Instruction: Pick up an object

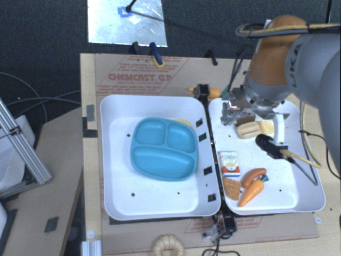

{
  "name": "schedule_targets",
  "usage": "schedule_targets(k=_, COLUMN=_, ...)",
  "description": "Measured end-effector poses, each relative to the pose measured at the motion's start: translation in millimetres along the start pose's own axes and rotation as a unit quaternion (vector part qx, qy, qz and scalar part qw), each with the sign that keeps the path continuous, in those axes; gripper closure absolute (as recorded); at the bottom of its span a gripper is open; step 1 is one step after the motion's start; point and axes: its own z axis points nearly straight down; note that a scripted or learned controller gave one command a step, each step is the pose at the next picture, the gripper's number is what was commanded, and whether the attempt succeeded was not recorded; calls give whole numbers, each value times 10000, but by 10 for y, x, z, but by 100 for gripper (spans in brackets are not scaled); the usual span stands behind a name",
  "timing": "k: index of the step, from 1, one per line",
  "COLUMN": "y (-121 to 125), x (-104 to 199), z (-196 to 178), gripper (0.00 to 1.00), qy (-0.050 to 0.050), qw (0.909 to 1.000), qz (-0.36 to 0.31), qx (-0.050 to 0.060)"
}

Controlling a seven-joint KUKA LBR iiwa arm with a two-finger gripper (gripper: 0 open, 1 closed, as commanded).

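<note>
We see the grey arm [314,63] reaching in from the right; its two-finger gripper [230,113] sits low over the upper left corner of the right shallow white bin [282,193], close to the divider between the two bins. We cannot tell whether the gripper is open or closed, and we see nothing gripped in it.

Just beside the gripper, to its right, lies a tan bread-like block [246,129], touching a pale yellow block [265,127]; of all the things in the bin, these lie nearest the gripper. Lower in the same bin a small white-and-red packet [229,162] lies near the divider; below it sits a square tan cracker [231,187]. Beside that, a red-orange sausage [253,175] lies against an orange carrot [250,192]; both are slanted, with the carrot's tip pointing down to the left.

The left shallow white bin [117,143] holds a blue three-compartment plastic plate [164,148], lying flat near its middle; a pale yellow scrap [184,122] peeks out at the plate's upper right edge. Both bins rest on a brown cardboard sheet with red lettering [133,71]; a beige ring-shaped thing [169,245] lies at the front edge.
</note>
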Motion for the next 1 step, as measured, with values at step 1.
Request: schedule_targets(k=1, y=-33, x=23, z=2, gripper=100, qy=-2, qw=10000, qz=-10, qx=5)
